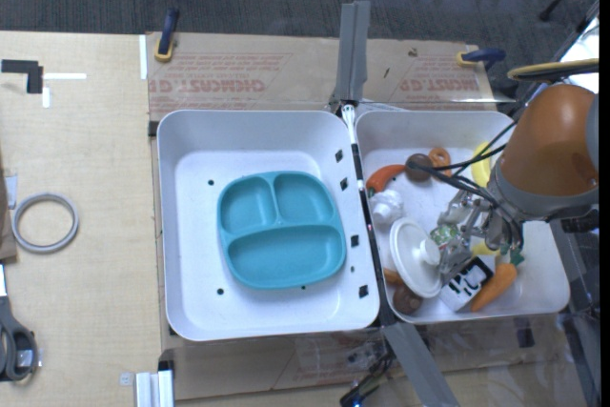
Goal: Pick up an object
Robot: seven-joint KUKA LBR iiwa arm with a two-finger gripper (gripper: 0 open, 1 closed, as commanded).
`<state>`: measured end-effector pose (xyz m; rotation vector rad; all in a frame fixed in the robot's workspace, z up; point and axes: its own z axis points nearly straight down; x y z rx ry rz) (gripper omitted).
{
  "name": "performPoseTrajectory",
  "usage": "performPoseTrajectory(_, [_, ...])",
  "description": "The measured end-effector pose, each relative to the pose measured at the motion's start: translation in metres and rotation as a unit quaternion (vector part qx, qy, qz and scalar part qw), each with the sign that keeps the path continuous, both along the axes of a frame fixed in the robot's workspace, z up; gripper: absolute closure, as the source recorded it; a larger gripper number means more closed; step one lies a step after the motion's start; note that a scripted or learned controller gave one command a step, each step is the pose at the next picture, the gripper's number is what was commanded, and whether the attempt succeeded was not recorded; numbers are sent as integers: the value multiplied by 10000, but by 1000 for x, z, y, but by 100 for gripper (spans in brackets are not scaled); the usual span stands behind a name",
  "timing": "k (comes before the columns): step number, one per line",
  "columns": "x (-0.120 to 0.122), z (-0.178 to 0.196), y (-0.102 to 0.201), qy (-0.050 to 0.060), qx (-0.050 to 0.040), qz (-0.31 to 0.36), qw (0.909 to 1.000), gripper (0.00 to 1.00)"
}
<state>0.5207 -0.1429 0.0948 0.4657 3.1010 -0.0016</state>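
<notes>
My gripper (456, 241) reaches down into the right bin (448, 124), over a heap of small objects. Just left of it lies a white round dish (412, 254), tilted. An orange carrot-like piece (498, 285) and a white card with black marks (466, 280) lie below the gripper. A red-orange curved piece (385, 175), a dark ball (417, 165), a small orange ring (439, 155) and a white lump (386, 205) sit at the bin's upper left. A brown ball (407, 301) rests near the front edge. The arm's orange band (553, 140) hides the bin's right part.
The left bin (186, 205) holds a blue three-compartment plate (282, 229). A roll of tape (43, 222) and scissors (17, 350) lie on the bench at the left. Clamps (168, 33) hold cardboard behind the bins.
</notes>
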Motion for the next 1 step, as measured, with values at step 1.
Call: performPoseTrajectory(1, [13, 114, 27, 10, 8, -377, 9993, 100])
